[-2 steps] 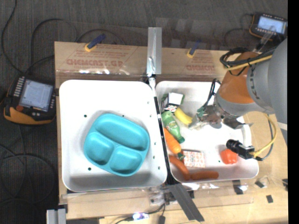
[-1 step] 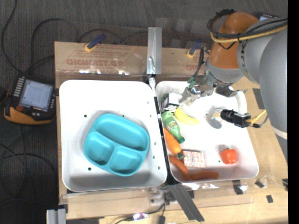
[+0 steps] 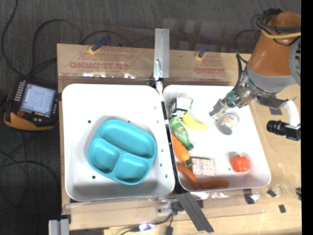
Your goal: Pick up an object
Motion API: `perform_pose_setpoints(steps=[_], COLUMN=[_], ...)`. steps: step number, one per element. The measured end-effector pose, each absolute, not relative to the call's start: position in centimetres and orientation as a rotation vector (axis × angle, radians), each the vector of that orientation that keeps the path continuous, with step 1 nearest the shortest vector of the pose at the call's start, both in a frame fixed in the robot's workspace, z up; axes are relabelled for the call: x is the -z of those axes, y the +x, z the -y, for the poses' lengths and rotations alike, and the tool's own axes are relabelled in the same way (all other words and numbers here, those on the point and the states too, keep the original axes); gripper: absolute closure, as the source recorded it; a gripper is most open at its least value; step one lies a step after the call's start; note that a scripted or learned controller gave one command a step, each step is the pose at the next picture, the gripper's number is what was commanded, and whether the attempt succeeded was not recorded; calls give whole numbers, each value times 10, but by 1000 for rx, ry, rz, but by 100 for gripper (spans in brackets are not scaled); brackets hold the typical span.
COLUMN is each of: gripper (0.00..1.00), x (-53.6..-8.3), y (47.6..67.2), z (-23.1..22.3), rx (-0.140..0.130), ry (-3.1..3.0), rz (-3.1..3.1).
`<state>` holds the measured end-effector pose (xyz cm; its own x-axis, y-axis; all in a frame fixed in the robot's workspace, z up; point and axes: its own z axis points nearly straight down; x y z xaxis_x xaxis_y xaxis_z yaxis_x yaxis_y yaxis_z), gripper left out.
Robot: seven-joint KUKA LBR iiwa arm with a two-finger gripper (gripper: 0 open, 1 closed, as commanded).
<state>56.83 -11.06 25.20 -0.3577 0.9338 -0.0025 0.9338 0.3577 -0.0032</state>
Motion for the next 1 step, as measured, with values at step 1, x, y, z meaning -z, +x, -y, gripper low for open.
perform_pose_setpoints(steps=[1], gripper=[100], x=[-209], y=[566], z=[90], rx=[4], ry=[1579], rz=[-2718])
